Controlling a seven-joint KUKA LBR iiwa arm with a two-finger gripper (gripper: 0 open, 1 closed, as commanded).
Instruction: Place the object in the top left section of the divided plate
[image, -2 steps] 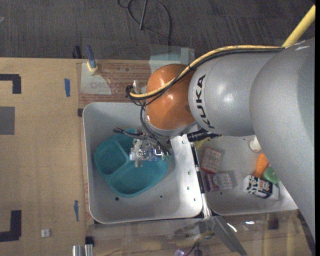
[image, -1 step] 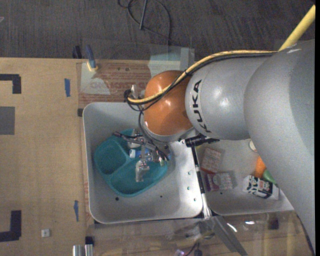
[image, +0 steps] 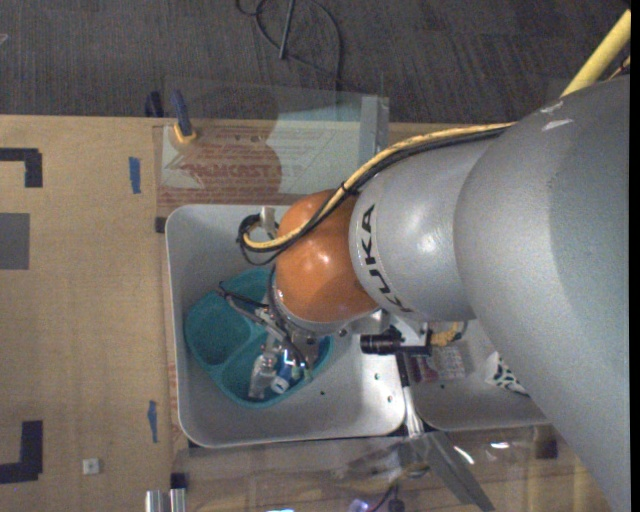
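Note:
A teal divided plate (image: 210, 332) lies in the left white bin (image: 196, 412), toward its left side. My gripper (image: 271, 372) hangs low over the plate's lower right part, under the orange wrist band (image: 315, 265). A small clear and blue piece (image: 284, 378) shows at the gripper's tip, and I cannot make out whether it is a held object or part of the tool. The arm hides the plate's right half and much of the bin's middle.
The right bin (image: 470, 415) holds a small printed packet (image: 448, 360) and a patterned item (image: 506, 376), both partly under the arm. A clear plastic panel (image: 275, 135) stands behind the left bin. Blue tape marks (image: 134, 174) dot the cardboard bench.

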